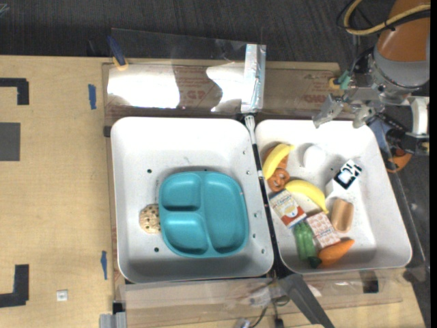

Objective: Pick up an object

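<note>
Fingers [347,115] spread apart, empty, hovering over right bin's [396,248] far rim.

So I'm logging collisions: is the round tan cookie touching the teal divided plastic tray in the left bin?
Touching. In the camera view the cookie sits against the teal tray's left edge, with no white bin floor visible between them.

Robot lab, taped plywood bench [48,183], white bins [130,149], cabled arm [403,39]
</note>
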You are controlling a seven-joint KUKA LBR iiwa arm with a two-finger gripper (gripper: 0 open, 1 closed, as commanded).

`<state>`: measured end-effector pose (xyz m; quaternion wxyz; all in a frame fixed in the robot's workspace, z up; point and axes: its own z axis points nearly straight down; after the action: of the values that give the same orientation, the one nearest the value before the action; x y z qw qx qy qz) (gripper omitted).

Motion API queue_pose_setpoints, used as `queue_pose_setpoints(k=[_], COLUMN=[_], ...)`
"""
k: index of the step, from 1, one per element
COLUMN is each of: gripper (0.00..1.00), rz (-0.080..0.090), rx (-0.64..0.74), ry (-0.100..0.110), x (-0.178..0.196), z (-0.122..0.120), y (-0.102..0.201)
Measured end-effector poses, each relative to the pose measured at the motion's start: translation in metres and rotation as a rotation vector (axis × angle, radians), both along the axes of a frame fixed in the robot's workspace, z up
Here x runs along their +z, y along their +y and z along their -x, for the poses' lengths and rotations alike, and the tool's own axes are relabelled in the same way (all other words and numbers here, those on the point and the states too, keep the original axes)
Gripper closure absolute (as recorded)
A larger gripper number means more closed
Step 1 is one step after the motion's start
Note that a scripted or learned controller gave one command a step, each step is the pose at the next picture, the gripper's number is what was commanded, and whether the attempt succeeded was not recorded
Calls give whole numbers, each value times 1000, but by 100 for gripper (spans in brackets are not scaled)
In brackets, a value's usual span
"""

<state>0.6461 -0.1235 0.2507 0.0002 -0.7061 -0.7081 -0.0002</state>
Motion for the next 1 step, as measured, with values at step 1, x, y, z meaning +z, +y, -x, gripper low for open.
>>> queue_pose_setpoints(k=[1], gripper=[0], rz=[2], rx=[37], ry=[0], x=[2], z=[21], y=[-37])
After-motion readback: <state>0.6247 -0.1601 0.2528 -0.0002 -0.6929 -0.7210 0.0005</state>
